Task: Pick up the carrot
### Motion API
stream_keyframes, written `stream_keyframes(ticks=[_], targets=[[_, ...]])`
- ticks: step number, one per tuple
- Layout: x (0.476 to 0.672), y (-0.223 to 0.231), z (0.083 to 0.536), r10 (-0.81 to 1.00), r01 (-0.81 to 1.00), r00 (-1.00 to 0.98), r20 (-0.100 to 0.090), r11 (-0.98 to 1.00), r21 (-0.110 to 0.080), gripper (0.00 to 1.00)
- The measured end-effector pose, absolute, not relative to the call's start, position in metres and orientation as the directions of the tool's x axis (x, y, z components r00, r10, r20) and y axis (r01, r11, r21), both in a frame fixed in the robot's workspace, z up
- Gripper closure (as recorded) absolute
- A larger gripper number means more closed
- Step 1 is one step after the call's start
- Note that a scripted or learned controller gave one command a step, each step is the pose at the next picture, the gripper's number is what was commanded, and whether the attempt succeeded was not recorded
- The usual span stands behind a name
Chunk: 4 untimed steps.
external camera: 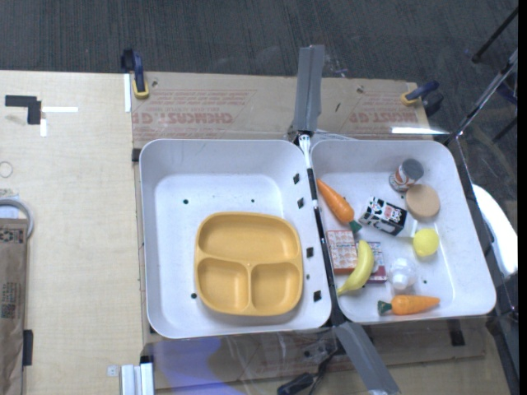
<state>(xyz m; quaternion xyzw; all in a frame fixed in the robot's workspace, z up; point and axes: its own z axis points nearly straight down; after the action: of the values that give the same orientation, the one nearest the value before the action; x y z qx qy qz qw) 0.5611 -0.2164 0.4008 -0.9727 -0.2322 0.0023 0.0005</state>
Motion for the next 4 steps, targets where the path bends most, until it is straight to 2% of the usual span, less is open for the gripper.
stream_keyframes(ticks=[1,2,3,4], targets=[[0.62,-0.222,0.318,0.615,0.615,0.788,-0.003,-0.788,-0.003,1.0],[0.638,-0.206,0.24,0.769,0.769,0.639,-0.003,-0.639,-0.004,1.0],[0.638,-0.173,0.384,0.78,0.78,0.626,-0.002,-0.626,-0.002,1.0],[0.656,-0.156,0.355,0.918,0.918,0.396,-0.002,-0.396,-0.004,1.0]])
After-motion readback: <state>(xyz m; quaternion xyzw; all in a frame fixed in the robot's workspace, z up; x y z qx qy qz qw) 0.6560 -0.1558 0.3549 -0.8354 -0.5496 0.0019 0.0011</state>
